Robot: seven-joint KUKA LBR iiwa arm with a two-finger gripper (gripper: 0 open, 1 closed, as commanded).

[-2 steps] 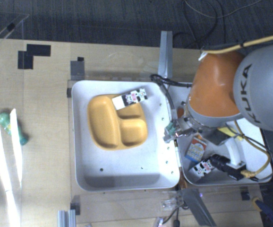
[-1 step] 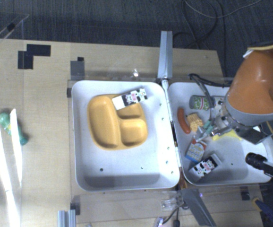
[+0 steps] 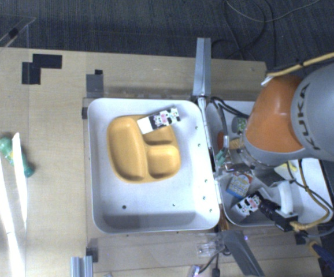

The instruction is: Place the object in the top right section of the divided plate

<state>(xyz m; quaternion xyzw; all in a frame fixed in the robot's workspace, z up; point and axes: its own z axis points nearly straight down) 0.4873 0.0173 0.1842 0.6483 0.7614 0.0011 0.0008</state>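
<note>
a small flat rectangular object with a white face and a black-and-white patterned end with a spot of pink (image 3: 159, 120) lies tilted across the top right section of the yellow three-section divided plastic plate (image 3: 144, 148). its white end sits by the ridge near the long left section and its patterned end sticks out past the plate's upper right rim, over the bin floor. the plate sits in the upper middle of the left shallow white bin (image 3: 152, 215), nearer the far wall than the near one. bare white floor runs wide along the bin's near side and in a narrower strip down its right side, with a thin margin on the left.

the grey arm with its orange band (image 3: 274, 123) hangs over the right shallow white bin (image 3: 229, 212), just past the wall the two bins share. the gripper (image 3: 234, 169) is tucked under the wrist among small objects and cables, and i cannot tell how it is set. a small black-and-white patterned piece (image 3: 247, 205) lies in the right bin beside a blue-and-yellow packet (image 3: 238, 184). the pale wooden worktop (image 3: 51, 154) stretches open to the left of the bins, with a green-topped item (image 3: 8, 149) near its left edge.
</note>
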